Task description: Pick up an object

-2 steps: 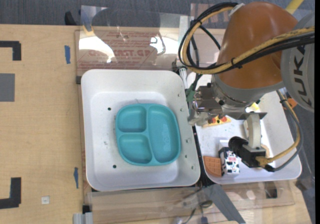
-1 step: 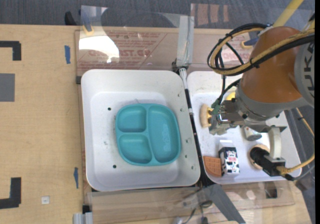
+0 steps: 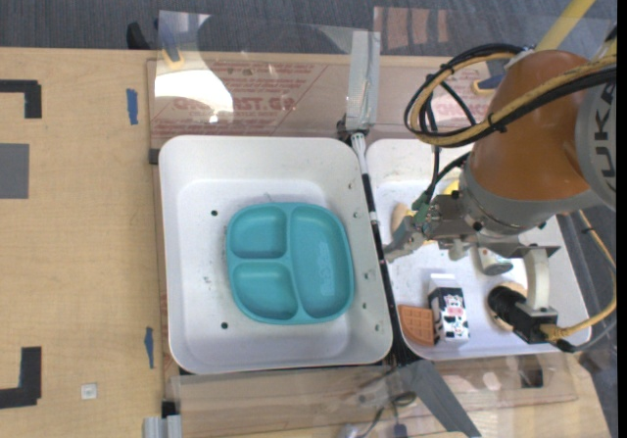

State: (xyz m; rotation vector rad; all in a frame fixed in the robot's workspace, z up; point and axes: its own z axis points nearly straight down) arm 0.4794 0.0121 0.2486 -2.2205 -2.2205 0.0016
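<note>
My gripper (image 3: 423,233) hangs low over the right bin (image 3: 411,164), near its left wall, under the grey and orange wrist. A small tan object (image 3: 400,219) lies just left of the gripper, against the bin's left wall. Toward the front of this bin sit an orange waffle-patterned piece (image 3: 418,324) and a small black-and-white carton (image 3: 450,315), side by side and apart from the gripper. I see nothing held. The arm hides much of the right bin's floor.
The left bin (image 3: 186,230) holds a teal divided plate (image 3: 291,262) lying flat in its middle. A thin wall (image 3: 370,220) separates the two bins. Yellow and black cables loop above the wrist at the back right.
</note>
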